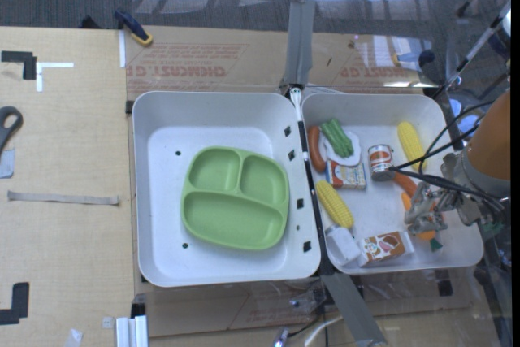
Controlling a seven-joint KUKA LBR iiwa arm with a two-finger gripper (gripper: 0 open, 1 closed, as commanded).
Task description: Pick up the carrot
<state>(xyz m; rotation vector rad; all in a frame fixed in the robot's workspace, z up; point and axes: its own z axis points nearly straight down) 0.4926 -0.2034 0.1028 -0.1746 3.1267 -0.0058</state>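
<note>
From the camera view, two white bins sit side by side. The left bin (154, 199) holds a green divided plate (237, 197). The right bin (370, 103) holds a hot dog (314, 148), a green vegetable (337, 137), a small can (379, 160), two corn cobs (335, 204) (410, 144), a flat packet (348, 175) and a small carton (385, 246). The gripper (422, 211) is low in the right bin near its right wall, right at the carrot (409, 188), whose orange body shows above and below the metal parts. Whether the jaws stand apart or together cannot be told, nor whether the carrot lies between them
</note>
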